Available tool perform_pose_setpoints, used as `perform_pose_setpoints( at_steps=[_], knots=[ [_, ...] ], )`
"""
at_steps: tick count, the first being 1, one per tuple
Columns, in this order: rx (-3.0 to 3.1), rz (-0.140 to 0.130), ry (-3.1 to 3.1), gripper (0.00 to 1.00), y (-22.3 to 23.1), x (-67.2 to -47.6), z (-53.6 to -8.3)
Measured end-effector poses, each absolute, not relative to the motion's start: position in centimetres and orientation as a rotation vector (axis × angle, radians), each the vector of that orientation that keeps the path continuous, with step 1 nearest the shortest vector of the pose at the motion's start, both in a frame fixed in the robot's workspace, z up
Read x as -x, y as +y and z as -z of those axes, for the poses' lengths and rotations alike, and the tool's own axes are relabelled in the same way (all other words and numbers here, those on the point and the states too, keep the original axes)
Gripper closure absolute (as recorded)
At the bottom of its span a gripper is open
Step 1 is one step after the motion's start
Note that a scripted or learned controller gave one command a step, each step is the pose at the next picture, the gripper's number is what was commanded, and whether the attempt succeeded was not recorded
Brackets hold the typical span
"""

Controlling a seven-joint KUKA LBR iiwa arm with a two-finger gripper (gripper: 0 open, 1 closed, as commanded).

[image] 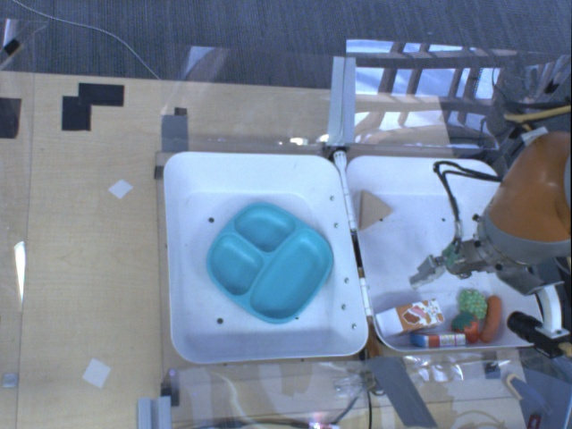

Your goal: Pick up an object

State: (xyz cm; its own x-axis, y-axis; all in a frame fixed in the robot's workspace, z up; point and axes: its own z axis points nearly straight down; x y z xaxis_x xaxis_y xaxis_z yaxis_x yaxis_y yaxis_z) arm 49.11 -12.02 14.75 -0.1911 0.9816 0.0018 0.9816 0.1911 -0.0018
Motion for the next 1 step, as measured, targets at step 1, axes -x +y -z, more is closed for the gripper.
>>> perform_pose_setpoints(
  at_steps=[1],
  knots=[
    [1.959, 0.001, -2.459, 0.0, -20.33, -48.89, -21.53]
  ],
)
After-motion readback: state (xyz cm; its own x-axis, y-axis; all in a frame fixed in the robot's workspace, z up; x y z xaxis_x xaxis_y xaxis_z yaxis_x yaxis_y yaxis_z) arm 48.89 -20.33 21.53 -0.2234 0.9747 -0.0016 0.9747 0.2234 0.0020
